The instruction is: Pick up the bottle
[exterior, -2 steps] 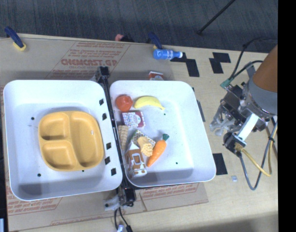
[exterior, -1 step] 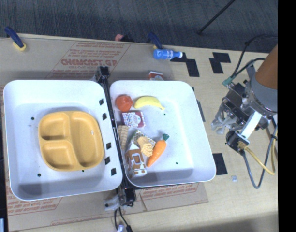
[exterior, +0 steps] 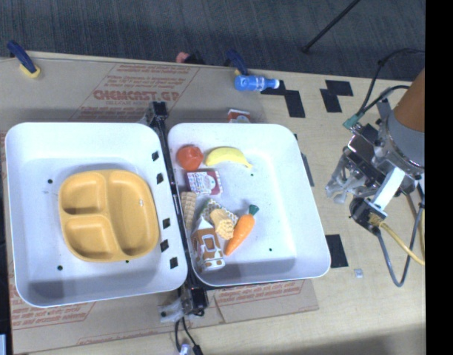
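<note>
A small bottle [exterior: 207, 244] with a brown and white label lies on its side at the front of the right bin [exterior: 286, 257], close to the wall between the bins. An orange carrot [exterior: 240, 231] and a waffle-like snack [exterior: 222, 221] lie against it. A second, blue bottle-like thing [exterior: 251, 83] lies on the bench behind the right bin. My gripper [exterior: 348, 189] hangs over the bare bench to the right of the right bin, outside its rim and well apart from both. Nothing is seen held in it.
The right bin also holds a red tomato [exterior: 189, 156], a yellow banana [exterior: 228, 156] and a red packet [exterior: 203, 180]. A yellow divided plate [exterior: 108, 214] lies in the left bin [exterior: 27, 272]. Blue clamps [exterior: 24, 58] grip the bench's back edge. Cables [exterior: 393, 235] trail under the arm.
</note>
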Robot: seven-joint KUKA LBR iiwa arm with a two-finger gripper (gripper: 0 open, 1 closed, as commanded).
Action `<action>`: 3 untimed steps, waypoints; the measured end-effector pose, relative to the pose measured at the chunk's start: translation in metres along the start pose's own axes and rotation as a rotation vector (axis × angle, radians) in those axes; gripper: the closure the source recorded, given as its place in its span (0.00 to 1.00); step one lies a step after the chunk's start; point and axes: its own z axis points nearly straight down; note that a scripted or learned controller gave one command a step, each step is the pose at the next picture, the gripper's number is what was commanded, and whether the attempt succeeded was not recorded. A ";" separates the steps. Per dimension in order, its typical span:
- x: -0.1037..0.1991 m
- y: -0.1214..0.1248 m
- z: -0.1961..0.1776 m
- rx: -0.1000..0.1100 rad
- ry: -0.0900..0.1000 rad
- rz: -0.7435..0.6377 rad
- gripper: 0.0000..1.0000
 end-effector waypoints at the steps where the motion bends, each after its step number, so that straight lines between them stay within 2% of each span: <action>1: 0.000 0.000 -0.010 0.004 -0.002 -0.009 1.00; 3: 0.001 -0.001 -0.029 0.011 -0.005 -0.028 1.00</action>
